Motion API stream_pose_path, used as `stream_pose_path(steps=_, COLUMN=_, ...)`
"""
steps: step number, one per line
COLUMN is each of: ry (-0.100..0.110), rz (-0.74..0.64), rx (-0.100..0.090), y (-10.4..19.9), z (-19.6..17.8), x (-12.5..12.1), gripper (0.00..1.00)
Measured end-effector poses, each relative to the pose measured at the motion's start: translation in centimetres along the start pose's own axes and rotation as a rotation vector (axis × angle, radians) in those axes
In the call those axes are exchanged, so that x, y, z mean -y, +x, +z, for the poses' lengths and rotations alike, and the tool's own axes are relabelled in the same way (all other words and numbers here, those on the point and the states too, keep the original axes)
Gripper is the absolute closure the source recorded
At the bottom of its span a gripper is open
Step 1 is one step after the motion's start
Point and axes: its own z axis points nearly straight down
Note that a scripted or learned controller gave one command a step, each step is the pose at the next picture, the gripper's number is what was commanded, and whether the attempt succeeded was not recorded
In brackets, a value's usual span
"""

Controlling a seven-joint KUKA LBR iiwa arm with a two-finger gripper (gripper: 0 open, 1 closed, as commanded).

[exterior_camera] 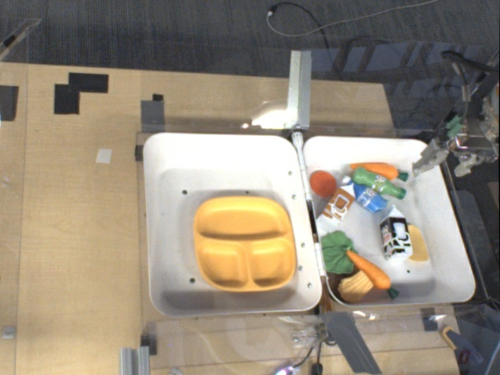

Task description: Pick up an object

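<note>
Hand [431, 156] hovers at right bin's [461, 244] upper right rim; grip state indiscernible. Green bottle [380, 183] lies just left-below, long axis roughly crosswise, nearest candidate.

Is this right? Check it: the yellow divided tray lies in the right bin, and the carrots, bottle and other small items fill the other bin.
Not quite. The camera view shows the yellow divided tray in the left bin, alone there. The carrots, the green bottle and the other small items lie in the right bin. So the bins are swapped; the rest stands.
</note>
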Motion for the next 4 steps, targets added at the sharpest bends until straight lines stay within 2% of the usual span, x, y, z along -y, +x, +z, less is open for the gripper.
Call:
stream_pose_path(steps=1, ry=-0.002, rz=0.144, rx=0.000, y=0.5, z=0.1, x=-1.2, gripper=0.00)
stream_pose_path(steps=2, ry=0.001, rz=0.144, rx=-0.001, y=2.9, z=10.5, x=-7.2, gripper=0.00)
stream_pose_path(steps=3, ry=-0.005, rz=0.105, rx=0.001, y=2.1, z=17.5, x=-9.3, gripper=0.00)
stream_pose_path(steps=4, ry=-0.001, rz=0.099, rx=0.002, y=2.1, z=16.4, x=-9.3, gripper=1.00)
